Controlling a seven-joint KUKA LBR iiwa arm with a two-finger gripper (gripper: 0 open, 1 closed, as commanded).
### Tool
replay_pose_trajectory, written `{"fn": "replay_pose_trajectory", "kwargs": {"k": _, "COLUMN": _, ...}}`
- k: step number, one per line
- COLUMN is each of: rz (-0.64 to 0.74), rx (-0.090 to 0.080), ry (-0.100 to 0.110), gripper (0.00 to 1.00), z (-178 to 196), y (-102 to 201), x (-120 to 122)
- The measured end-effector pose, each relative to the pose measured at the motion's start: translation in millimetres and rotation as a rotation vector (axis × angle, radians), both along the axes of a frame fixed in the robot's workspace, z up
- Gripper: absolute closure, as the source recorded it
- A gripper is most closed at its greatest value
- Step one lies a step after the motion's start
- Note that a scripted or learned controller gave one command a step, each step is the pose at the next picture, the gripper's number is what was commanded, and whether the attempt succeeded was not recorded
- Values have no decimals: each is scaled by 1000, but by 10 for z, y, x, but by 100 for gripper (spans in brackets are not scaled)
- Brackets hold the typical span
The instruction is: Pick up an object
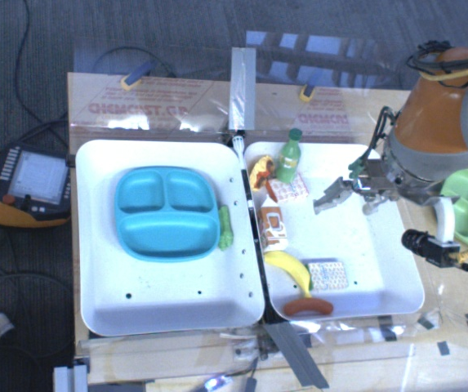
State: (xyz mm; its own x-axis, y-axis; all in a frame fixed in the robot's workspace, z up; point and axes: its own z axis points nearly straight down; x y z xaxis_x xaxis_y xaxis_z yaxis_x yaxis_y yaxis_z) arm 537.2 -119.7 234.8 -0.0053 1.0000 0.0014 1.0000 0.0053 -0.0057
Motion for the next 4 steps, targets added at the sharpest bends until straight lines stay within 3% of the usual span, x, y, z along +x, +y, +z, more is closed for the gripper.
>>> {"fn": "replay_pose_trajectory", "kwargs": {"k": 1, "rz": -268, "rx": -1, "ry": 3, "gripper": 0, "z": -885, "y": 242, "x": -303}}
{"fn": "replay_pose_trajectory", "kwargs": {"k": 2, "rz": -185, "rx": -3, "ry": 1, "gripper": 0, "z": -1191, "y": -329, "x": -78}}
{"fn": "replay_pose_trajectory", "kwargs": {"k": 3, "rz": -94, "rx": -2, "ry": -3, "gripper": 0, "z": -938, "y": -678, "x": 765}}
{"fn": "replay_pose_trajectory", "kwargs": {"k": 4, "rz": -52, "rx": -4, "ry": 11, "gripper": 0, "z": -1381, "y": -71, "x": 1156}}
